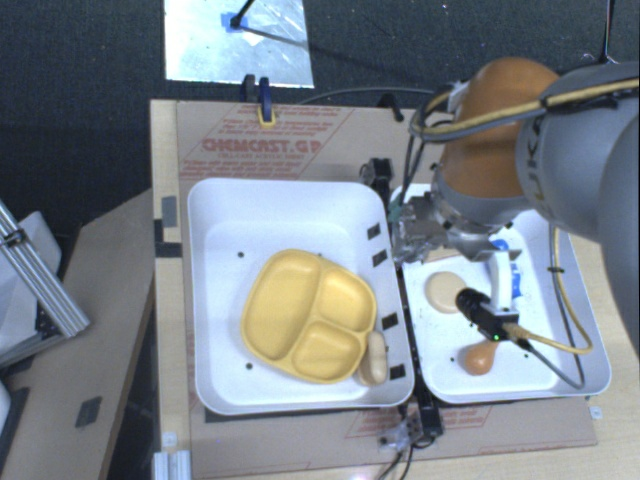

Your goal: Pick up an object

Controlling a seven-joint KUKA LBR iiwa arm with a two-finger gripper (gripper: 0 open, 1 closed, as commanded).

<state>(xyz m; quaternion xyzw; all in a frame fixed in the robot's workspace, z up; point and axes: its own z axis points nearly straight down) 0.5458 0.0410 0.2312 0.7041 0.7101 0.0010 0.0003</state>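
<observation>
Camera view: we take the disc [443, 291] as the nearest candidate for pickup. It lies flat on the floor of the right bin [440, 388], towards that bin's left wall. We judge it to be light, stiff and low in profile, with a smooth face. A grasp should therefore close across its rim from above, since the flat top offers no purchase. A brown bulb [478, 358] lies near it towards the front of the bin. The bulb looks rounded and likely to roll, so take it across its widest part. A blue-and-white tube [503, 273] lies just beside the disc on the right. The left bin [280, 208] holds a yellow tray [310, 313] with a tan lump [373, 358] touching its front right corner. We judge the tray too broad for a simple grasp. The gripper [415, 236] hangs over the rear left corner of the right bin, close to the divide between bins and behind the disc. We cannot tell how far open it is or whether it holds anything. The arm [590, 158] reaches in from the right, wrist bent downward.
</observation>
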